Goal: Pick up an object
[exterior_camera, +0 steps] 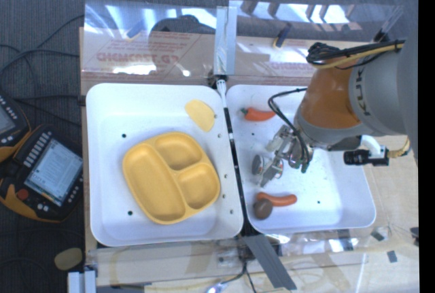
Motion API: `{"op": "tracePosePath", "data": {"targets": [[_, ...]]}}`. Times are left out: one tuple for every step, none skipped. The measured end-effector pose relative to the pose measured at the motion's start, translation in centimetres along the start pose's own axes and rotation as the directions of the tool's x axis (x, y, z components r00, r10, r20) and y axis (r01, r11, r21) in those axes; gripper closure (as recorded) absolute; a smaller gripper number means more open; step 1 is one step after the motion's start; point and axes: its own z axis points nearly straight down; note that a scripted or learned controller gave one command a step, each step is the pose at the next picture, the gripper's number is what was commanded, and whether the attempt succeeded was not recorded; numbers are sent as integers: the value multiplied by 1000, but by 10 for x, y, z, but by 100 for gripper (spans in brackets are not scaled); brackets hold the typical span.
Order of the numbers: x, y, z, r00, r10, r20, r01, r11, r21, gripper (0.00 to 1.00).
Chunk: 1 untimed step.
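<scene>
My gripper [272,162] hangs low over the middle of the right bin [340,210], pointing toward its left wall. A small grey rounded piece [258,164] sits right at its tip; whether it is a loose object or part of the gripper is unclear. An orange carrot [257,114] lies at the back left of this bin. Just below the gripper, an orange-red sausage [283,200] lies near the front, with a brown round lump [263,208] touching its left end.
The left bin [109,115] holds a yellow divided plate [171,176] and a pale yellow flat piece [200,113] near its back right corner. A raised divider [232,156] runs between the bins. The arm's orange band [326,94] looms over the right bin's back.
</scene>
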Motion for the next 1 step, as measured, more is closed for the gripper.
{"op": "tracePosePath", "data": {"targets": [[-2,0,-11,1000,-1,6,1,1000,2,100]]}}
